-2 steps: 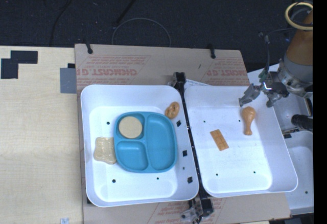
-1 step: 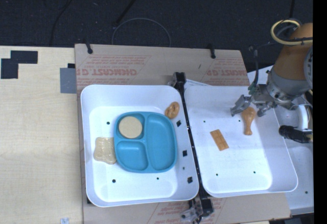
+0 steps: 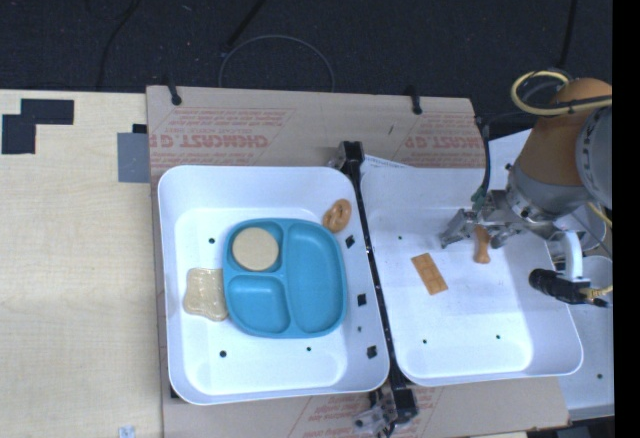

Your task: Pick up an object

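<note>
My gripper (image 3: 481,229) hangs low over the upper right part of the right bin (image 3: 460,346). It is open, its grey fingers (image 3: 450,232) spread to either side. A small brown stick-shaped piece (image 3: 482,247) sits in the gap between them, touching neither finger that I can see. An orange-brown flat strip (image 3: 429,273) lies on the bin floor, left of and below the gripper.
The left bin (image 3: 190,366) holds a blue divided plate (image 3: 300,291) with a round beige disc (image 3: 255,248) in its upper-left compartment. A pale spongy piece (image 3: 205,293) lies at the plate's left and a brown knot-shaped item (image 3: 338,216) at its upper right. A black divider (image 3: 365,266) separates the bins.
</note>
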`<action>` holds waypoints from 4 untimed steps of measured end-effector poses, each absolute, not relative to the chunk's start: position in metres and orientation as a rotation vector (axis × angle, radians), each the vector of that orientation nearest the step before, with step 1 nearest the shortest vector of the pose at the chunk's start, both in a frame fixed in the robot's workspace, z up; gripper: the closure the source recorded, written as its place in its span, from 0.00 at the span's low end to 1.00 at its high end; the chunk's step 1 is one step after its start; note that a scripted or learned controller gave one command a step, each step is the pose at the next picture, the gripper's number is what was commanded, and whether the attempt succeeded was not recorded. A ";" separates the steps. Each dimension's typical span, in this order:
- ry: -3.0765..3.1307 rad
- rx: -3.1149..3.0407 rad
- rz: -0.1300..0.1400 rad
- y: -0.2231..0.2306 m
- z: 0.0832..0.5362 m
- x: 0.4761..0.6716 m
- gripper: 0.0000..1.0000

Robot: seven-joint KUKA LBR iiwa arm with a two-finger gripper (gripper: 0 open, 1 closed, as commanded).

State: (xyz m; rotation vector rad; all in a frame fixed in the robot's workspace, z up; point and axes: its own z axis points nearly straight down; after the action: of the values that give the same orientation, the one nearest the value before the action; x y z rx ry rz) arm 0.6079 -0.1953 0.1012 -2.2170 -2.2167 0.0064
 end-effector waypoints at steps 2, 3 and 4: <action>-2.225 -2.222 -0.002 -0.195 0.177 0.613 1.00; -2.226 -2.221 -0.003 -0.188 0.236 0.609 1.00; -2.225 -2.221 -0.001 -0.189 0.284 0.609 1.00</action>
State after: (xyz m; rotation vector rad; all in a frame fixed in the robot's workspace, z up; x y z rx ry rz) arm 0.6091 -0.1890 0.2844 -2.2206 -2.2246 -0.0011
